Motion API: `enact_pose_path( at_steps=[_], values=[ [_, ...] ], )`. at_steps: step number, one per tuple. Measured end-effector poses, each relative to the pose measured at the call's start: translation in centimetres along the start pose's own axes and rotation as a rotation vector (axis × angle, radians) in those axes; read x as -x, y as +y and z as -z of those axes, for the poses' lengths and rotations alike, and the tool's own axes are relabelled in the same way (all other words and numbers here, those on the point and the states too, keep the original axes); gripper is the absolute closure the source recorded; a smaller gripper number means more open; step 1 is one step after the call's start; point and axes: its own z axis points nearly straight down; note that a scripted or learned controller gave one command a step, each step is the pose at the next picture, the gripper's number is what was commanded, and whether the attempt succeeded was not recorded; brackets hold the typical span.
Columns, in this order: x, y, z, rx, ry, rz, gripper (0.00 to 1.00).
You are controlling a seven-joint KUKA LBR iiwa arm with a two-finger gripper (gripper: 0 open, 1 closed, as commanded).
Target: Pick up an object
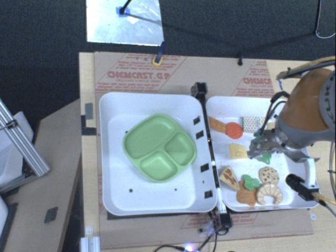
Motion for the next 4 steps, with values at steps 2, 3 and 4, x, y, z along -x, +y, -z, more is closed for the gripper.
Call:
enact_pose_path(
  at_steps=[2, 3, 4],
  values=[
    [1.0, 0.8, 7.6, -0.002, 0.000, -0.001, 1.00],
    [-4.2, 1.9, 7.0, -0.005, 0.003, 0.004, 1.00],
    [-9.1, 3.1, 6.6, -0.004, 0.002, 0.005, 1.00]
  ],
)
